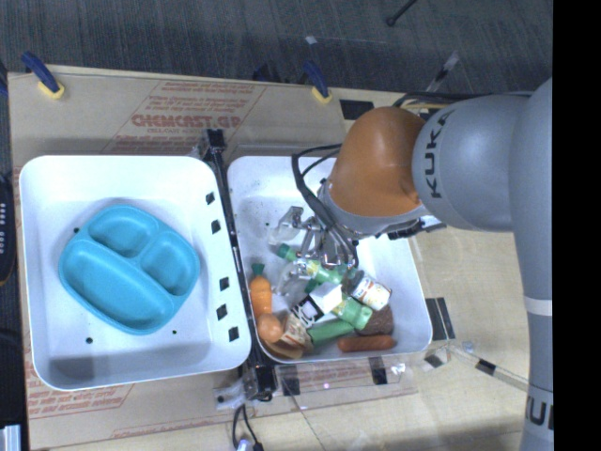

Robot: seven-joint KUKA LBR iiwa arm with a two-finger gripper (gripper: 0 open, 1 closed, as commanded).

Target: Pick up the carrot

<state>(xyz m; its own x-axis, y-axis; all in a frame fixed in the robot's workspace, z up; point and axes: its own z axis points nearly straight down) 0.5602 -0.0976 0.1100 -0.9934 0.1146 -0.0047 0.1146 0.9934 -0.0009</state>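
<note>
White plastic makes up the left bin (38, 280), and in it lies a blue tray (130, 267) with three shallow compartments, set at a slant near the middle of the bin floor. A black divider strip (225, 242) runs between this bin and the right bin (246, 181), the two standing side by side on a brown cardboard sheet (178, 111) printed with red lettering. Blue clamps (43, 75) grip the far edge of that sheet.

Just inside the right bin's left wall lies the carrot (261, 295), orange, pointing roughly toward the near and far ends of the bin, with a rounder orange piece (270, 328) touching its near end. To its right is a heap of small things: green bottles (340, 325), a white-labelled jar (372, 293), a black-and-white carton (310, 306) and a reddish-brown sausage (368, 343) along the near wall.

Above the heap, the gripper (302, 252) hangs under the arm's orange band (376, 163), its metal parts down among the green bottles, to the right of the carrot and apart from it. Whether its fingers are spread or closed I cannot tell; the carrot is not between them. The grey arm (488, 158) comes in from the right.
</note>
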